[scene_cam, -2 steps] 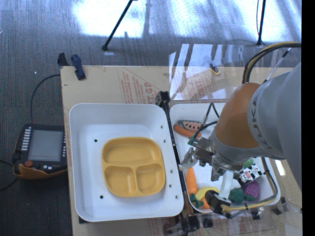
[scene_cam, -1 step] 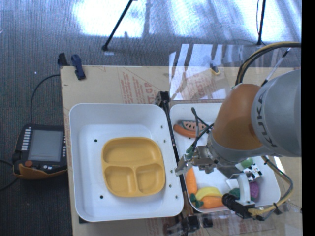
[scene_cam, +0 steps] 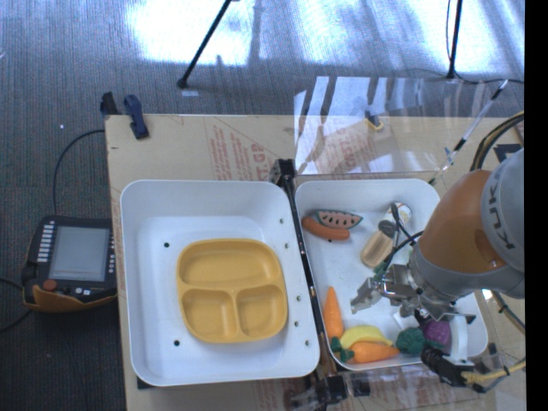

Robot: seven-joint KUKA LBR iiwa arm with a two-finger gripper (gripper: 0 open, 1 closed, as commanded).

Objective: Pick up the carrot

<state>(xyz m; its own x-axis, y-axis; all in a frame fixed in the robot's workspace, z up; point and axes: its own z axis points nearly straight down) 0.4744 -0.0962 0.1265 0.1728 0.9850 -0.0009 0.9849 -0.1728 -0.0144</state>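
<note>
In the right bin [scene_cam: 432, 187], against its left wall, the carrot [scene_cam: 333, 312] is seen lying lengthwise, a smooth orange tapered piece of toy food. The gripper [scene_cam: 377, 288] is found just to the right of it, above the bin floor and apart from the carrot; whether the jaws are spread or pressed together cannot be told, and nothing is seen between them. A second orange carrot-like piece [scene_cam: 374, 352] lies along the near wall, touching a yellow banana [scene_cam: 363, 336], with a green piece [scene_cam: 410, 340] and a purple piece [scene_cam: 437, 332] beside it under the wrist. A watermelon slice [scene_cam: 331, 223] and a tan cylinder [scene_cam: 377, 247] are seen toward the far side. In the left bin [scene_cam: 145, 229] a yellow three-compartment plate [scene_cam: 231, 288] of glossy plastic is set. Both bins rest on a brown worktop [scene_cam: 205, 144].
</note>
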